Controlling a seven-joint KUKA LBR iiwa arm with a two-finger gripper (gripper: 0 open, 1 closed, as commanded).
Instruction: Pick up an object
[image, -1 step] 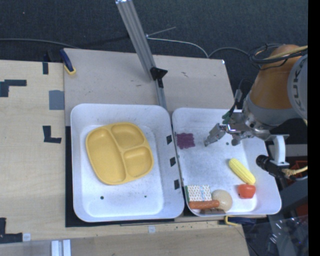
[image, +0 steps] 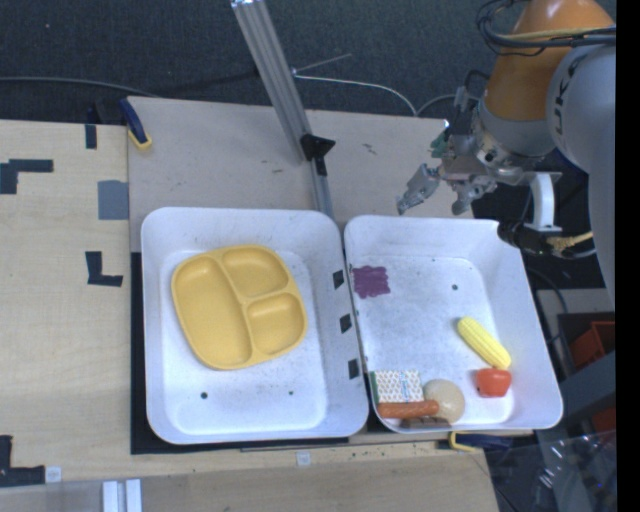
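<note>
Presently the bench (image: 230, 160) carries two shallow white bins side by side, and the grey arm (image: 590, 80) with its orange band enters from the upper right. The end effector (image: 440, 195) hangs above the bench surface just beyond the far rim of the right bin (image: 520, 300), its two fingers spread apart with nothing between them. The left bin (image: 160, 330) lies well to the lower left of the end effector and holds a yellow divided plate (image: 238, 305), lying flat. All loose objects sit in the right bin, below the end effector. Nearest to it, down and slightly left, is a flat purple piece (image: 370, 280) near the bin's left wall. Further down and to the right lies a yellow corn cob (image: 484, 342), tilted diagonally, with a small red tomato-like item (image: 492, 382) just beside its lower end. Along the near wall, farthest from the end effector, sit a round beige item (image: 446, 398), an orange sausage-shaped piece (image: 408, 409) touching it, and a small patterned square (image: 398, 384) just above the sausage-shaped piece. A slanted metal rail (image: 280, 80) crosses the bench to the left of the end effector.
</note>
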